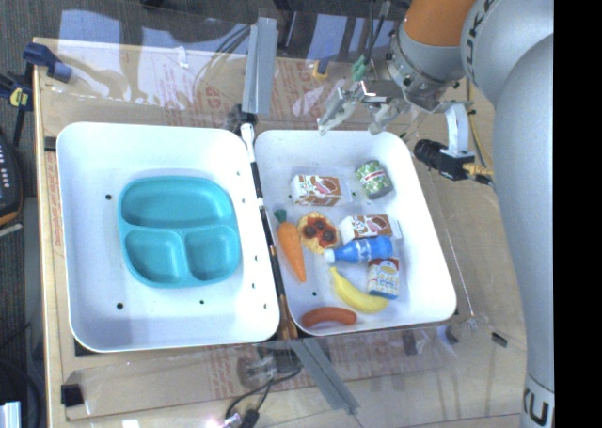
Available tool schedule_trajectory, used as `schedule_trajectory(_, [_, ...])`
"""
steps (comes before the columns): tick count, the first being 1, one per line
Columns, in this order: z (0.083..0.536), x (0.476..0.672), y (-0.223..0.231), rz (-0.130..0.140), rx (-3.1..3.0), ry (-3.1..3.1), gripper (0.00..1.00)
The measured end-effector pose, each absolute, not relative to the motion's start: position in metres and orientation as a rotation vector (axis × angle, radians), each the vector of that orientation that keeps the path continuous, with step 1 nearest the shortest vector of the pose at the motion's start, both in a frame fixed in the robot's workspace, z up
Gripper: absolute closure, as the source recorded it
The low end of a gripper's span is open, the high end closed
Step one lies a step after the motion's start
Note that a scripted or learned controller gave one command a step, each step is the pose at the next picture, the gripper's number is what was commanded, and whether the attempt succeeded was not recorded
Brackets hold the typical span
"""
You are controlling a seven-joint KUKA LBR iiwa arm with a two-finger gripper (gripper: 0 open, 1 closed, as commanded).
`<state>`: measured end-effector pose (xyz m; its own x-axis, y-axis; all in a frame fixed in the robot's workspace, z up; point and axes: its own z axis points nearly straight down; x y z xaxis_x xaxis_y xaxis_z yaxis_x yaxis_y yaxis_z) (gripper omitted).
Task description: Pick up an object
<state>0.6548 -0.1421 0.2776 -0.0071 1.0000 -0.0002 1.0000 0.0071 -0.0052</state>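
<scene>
The toy food sits heaped in the right bin (pixel 428 271): a carrot (pixel 292 249), a banana (pixel 356 293), a sausage (pixel 328 317), a blue bottle (pixel 365 250), small cartons and a green can (pixel 373 179). Above that bin's far edge the gripper (pixel 361 112) hangs with its fingers spread and nothing between them. The left bin (pixel 85 229) holds a blue divided tray (pixel 179 230).
</scene>
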Motion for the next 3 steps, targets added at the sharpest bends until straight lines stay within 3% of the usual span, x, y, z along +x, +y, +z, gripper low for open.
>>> schedule_trajectory(1, [0.218, 0.611, -0.193, 0.007, -2.185, -2.254, 0.0])
schedule_trajectory(2, [0.114, 0.572, -0.138, 0.005, -1.986, -2.429, 0.0])
schedule_trajectory(3, [0.097, 0.556, -0.126, -0.003, -1.567, -2.735, 0.0])
